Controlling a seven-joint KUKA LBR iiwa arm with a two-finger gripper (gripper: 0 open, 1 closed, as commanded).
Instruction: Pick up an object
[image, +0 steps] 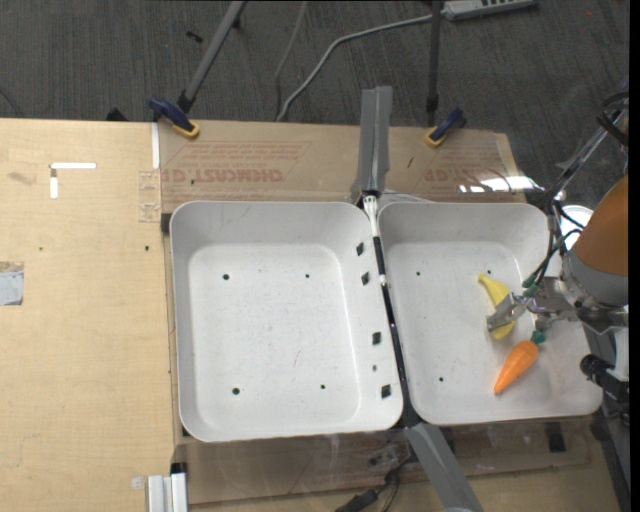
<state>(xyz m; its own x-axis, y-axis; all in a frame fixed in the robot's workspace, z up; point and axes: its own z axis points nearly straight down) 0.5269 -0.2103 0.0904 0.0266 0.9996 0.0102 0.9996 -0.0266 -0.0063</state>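
The left bin (270, 320) lies on the worktop beside the right bin (450, 390), where a yellow banana (494, 291) sits just beyond an orange carrot (515, 366). The gripper (510, 318) reaches in from the right with its fingers touching the banana's near end; whether they are apart or clamped cannot be told. A grip that far off-centre could let the banana swing out on lifting.

arm (610, 250) cut off at right edge

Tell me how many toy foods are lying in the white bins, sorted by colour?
Yellow: 1, the banana in the right bin, right at the gripper.
Orange: 1, the carrot in the same bin.
Total: 2.
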